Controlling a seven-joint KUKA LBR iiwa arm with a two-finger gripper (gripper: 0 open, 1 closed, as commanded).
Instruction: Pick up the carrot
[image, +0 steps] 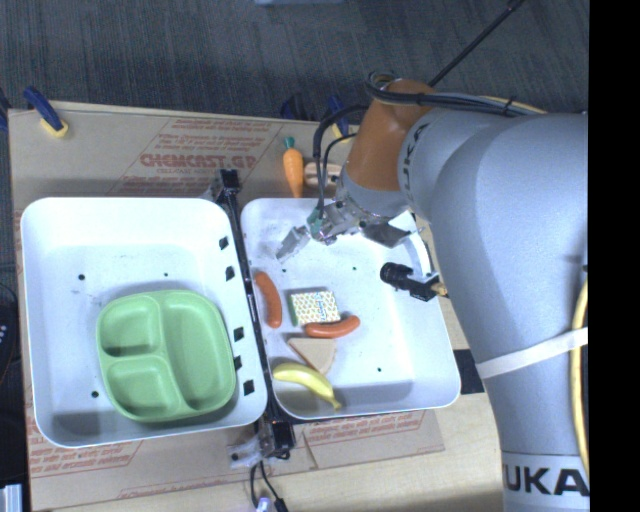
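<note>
Outside the right bin (420, 385), just beyond its far rim on the cardboard, lies the carrot (292, 171). Within that bin, near its far left corner, the gripper (300, 238) hangs with nothing between its fingers; whether they are spread cannot be told. Nearer lie two sausages, a banana (306, 384) and a sandwich. A green tray (165, 352) sits in the left bin.
</note>
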